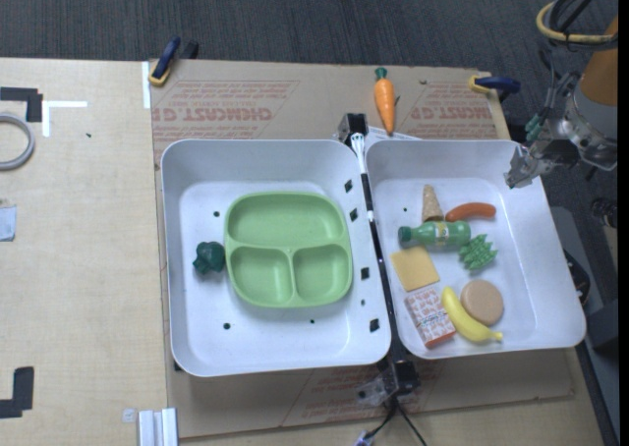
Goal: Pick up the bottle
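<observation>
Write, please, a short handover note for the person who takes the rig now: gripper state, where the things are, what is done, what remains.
Gripper: above the right bin's upper right edge, holding nothing; open or shut is unclear.
Bottle: green, lying on its side in the right bin, between the cone and the cheese slice, left of the sausage.
Left bin: green tray and broccoli.
Done: nothing yet; bottle not grasped.
Left: reach the bottle, grip it, lift.
</observation>
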Robot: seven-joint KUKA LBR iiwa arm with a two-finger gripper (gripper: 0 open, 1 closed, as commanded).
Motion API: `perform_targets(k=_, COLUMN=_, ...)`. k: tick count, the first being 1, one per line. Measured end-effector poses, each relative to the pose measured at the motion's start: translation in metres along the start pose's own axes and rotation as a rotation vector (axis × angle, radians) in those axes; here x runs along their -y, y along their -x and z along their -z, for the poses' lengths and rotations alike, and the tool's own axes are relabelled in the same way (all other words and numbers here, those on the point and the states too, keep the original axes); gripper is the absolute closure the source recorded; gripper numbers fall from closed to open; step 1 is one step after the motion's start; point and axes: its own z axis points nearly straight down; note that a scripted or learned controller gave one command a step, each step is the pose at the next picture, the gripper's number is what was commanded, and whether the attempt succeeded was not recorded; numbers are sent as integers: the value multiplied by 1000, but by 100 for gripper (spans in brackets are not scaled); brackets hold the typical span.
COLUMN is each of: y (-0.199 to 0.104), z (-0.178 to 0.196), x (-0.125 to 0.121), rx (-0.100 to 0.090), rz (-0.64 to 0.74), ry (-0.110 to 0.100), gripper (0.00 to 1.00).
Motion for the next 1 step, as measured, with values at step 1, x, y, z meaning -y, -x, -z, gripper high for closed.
perform_targets(k=1, y=20, z=84, x=71, rx=-1, rz=102, ry=-1, gripper=100)
